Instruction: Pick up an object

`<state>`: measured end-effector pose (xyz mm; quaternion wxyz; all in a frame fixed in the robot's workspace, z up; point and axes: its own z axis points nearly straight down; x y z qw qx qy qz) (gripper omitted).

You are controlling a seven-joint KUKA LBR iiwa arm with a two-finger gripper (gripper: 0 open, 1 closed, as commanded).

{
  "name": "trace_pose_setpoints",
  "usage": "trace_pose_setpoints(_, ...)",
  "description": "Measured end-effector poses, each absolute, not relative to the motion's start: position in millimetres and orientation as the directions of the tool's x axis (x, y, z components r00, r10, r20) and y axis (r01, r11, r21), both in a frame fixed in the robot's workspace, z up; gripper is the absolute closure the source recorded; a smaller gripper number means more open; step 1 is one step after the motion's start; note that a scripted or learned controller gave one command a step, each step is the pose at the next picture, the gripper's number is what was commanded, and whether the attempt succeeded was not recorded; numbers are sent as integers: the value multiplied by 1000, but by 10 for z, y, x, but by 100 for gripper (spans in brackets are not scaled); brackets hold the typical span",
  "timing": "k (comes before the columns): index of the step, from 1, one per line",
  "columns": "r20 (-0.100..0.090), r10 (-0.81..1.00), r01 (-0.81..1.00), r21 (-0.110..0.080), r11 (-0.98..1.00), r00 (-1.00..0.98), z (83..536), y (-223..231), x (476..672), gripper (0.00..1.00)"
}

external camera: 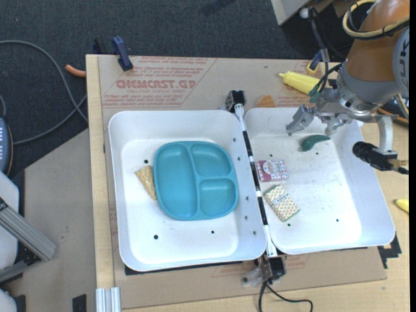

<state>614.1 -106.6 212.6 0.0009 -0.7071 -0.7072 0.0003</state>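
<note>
My gripper hangs over the far part of the right bin, its fingers spread open with nothing between them. A small green object lies on the bin floor just in front of the fingertips, apart from them. Nearer the bin's left wall lie a red-and-white packet and a patterned tan packet. In the left bin, a teal divided plate rests, with a tan piece tucked under its left edge.
A yellow object lies on the bench behind the right bin. A black part juts in over that bin's right rim. Black clips hold the shared rim between the bins. A blue clamp grips the board's far edge.
</note>
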Motion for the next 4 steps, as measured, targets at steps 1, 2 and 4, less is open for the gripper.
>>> trace_pose_setpoints(1, -2, 1000, 1000, 2, -1, 1, 1788, -1430, 6526, 0)
trace_pose_setpoints(2, -5, 1000, 1000, 9, 0, 0, 899, -1706, 6689, 0)
trace_pose_setpoints(4, -9, 1000, 1000, 13, 1, -1, 1013, -1713, 6699, 0)
